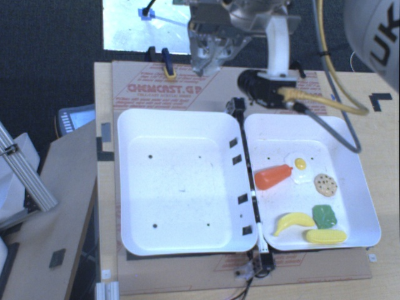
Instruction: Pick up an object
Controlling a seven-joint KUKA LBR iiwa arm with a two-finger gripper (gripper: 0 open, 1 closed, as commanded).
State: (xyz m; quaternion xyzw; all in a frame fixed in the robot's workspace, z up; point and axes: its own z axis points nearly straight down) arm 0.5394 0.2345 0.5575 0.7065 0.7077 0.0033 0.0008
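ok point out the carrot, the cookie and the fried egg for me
carrot (272, 177), camera view, middle of its orange body in the right bin
cookie (325, 184), camera view, centre of its speckled round face
fried egg (300, 164), camera view, on the yellow yolk

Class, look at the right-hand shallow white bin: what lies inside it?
Inside the right bin: orange carrot, fried egg, cookie, yellow banana, green piece, yellow corn-like piece. Nothing looks covered.

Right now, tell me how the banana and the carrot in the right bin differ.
The banana is yellow and curved; the carrot is orange, straight and tapered. The carrot looks thicker than the banana. The banana lies near the front wall of the right bin, the carrot nearer its middle, its tip by the fried egg. Both are toy foods lying flat.
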